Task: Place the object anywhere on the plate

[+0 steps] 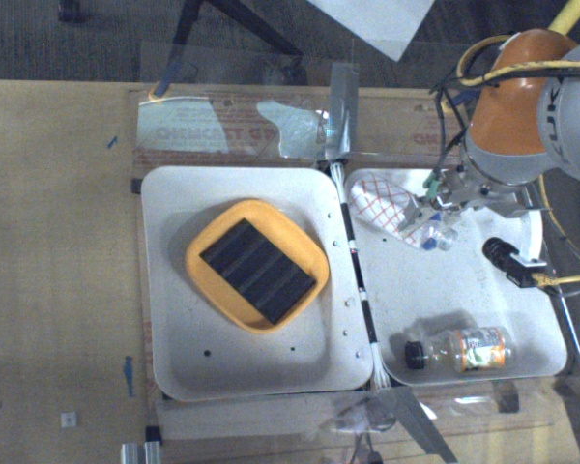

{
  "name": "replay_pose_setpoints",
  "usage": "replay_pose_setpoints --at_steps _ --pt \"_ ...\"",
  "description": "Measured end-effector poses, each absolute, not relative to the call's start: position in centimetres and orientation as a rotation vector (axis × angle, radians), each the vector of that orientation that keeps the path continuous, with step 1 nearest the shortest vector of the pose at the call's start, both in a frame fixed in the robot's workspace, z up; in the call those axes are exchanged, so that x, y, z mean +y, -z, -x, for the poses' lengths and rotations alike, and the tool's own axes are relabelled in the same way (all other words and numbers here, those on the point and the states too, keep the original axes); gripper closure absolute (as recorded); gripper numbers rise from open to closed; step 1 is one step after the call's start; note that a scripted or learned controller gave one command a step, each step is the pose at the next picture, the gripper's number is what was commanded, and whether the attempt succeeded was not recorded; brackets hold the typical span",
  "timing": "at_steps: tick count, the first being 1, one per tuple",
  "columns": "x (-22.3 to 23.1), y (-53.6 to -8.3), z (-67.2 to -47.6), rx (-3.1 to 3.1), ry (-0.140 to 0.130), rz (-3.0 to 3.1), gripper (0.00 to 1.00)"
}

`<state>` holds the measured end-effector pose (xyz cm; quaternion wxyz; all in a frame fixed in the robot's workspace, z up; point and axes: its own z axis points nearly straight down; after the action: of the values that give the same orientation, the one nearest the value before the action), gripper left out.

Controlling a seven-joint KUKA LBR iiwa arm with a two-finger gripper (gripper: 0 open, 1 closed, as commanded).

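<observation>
A yellow plate [199, 259] with rounded corners lies in the left bin [174, 356]. A dark ribbed rectangular pad [259, 271] rests on it. In the right bin [464, 298], my gripper [437, 204] hangs low at the back, right at the right end of a red-and-white checked cloth [380, 204]. Just below the gripper is a small crumpled clear thing with a blue bit [432, 238]. I cannot make out whether either one is held.
A clear plastic bottle [461, 349] with a black cap and an orange-green label lies on its side along the right bin's front wall. The divider [358, 278] between the bins runs down the middle. The arm's orange band [512, 95] stands over the back right corner.
</observation>
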<state>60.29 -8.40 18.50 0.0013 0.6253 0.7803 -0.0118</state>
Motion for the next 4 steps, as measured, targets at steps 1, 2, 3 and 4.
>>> replay_pose_setpoints --at_steps 1,2,3,4 --pt "-1.9 -20.1 -60.3 2.536 0.040 -1.863 1.00" --pt "1.0 -21.3 -59.5 2.662 0.029 -1.636 1.00" --pt "-4.8 -25.4 -58.3 2.778 -0.001 -1.458 1.00" --pt "0.9 -21.6 -61.2 2.738 0.006 -1.466 1.00"
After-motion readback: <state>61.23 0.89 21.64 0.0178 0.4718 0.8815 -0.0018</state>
